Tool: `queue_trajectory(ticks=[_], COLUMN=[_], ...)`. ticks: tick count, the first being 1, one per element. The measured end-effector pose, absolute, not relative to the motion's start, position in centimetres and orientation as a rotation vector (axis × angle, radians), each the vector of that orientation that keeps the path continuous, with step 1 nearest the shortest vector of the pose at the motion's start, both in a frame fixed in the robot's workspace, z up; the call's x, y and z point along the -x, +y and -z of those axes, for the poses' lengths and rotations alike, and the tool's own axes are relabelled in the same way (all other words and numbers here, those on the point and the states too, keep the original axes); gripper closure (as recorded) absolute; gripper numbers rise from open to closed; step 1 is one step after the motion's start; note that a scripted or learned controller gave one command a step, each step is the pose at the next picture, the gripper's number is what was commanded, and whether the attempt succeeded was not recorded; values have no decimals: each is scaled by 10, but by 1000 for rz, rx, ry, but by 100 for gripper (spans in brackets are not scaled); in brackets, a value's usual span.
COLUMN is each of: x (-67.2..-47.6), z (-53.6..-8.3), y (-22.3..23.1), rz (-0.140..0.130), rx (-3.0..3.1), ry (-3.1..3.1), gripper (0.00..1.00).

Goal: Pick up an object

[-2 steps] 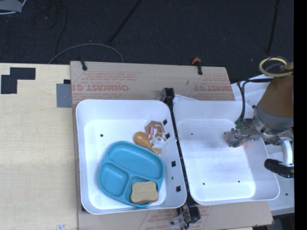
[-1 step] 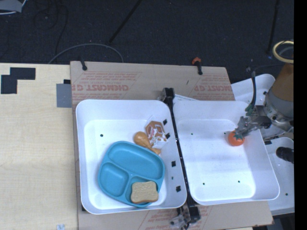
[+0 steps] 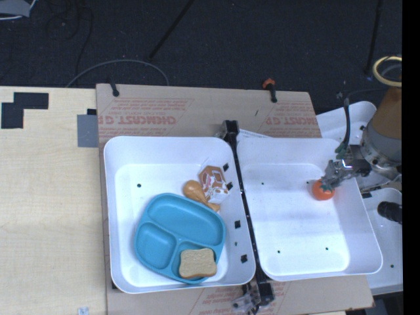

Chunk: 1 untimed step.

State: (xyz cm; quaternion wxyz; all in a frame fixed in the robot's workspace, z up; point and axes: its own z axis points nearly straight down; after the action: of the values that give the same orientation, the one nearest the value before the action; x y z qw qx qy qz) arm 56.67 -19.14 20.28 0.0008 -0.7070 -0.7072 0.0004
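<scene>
Orange, round and smooth, your small ball-like object (image 3: 321,191) sits in the right bin (image 3: 295,261), near its far right wall. Your jaws (image 3: 333,176) hang just above it, touching or nearly so; can't tell if they're spread or pinching. Left bin (image 3: 121,176): glossy blue divided plate (image 3: 164,231) carrying a tan bread slice (image 3: 197,263), plus a chicken drumstick (image 3: 197,192) beside a crumpled wrapper (image 3: 213,179).

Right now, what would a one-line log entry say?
gripper over right white bin | at small orange round object | hold unconfirmed | blue divided plate in left bin
</scene>
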Motion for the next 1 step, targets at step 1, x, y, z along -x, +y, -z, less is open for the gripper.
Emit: queue_trajectory(ticks=[1], x=[-573], z=[-195], y=[-137], rz=[0], rx=[2213], ry=[-2223], gripper=[100])
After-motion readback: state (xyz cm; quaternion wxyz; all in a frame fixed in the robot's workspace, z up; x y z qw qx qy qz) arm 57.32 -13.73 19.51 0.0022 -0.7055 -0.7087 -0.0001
